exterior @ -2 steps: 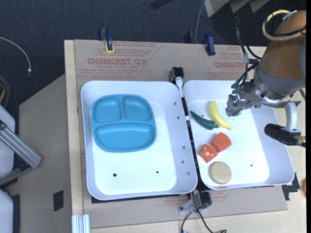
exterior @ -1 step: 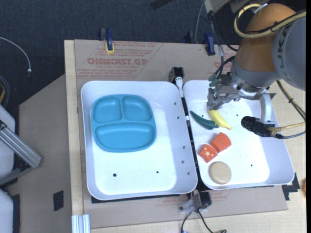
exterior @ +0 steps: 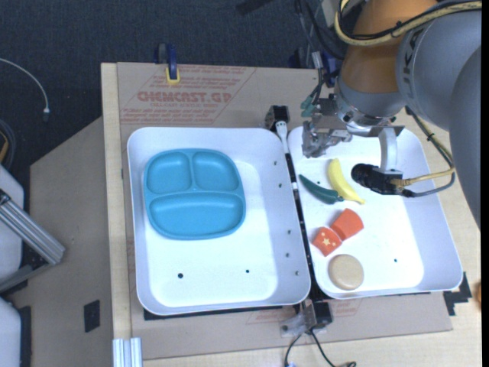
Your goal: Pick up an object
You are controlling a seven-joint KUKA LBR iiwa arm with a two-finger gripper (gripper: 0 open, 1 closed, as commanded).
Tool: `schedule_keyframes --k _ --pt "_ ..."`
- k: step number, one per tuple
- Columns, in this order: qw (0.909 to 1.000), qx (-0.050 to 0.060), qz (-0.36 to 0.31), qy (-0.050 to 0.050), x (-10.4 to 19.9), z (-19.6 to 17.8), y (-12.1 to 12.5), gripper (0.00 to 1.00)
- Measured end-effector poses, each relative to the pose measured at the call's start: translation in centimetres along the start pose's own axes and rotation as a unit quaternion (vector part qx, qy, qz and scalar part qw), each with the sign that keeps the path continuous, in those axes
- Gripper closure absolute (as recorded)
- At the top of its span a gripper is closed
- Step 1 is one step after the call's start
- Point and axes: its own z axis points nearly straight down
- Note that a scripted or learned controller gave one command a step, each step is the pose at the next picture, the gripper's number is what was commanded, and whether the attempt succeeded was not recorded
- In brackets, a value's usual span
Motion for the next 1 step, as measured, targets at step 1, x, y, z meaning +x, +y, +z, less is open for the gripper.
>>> schedule_keyframes --k 1 --pt "1.0 0.0 0.0 0.0 5.22 -0.69 2.83 1.0"
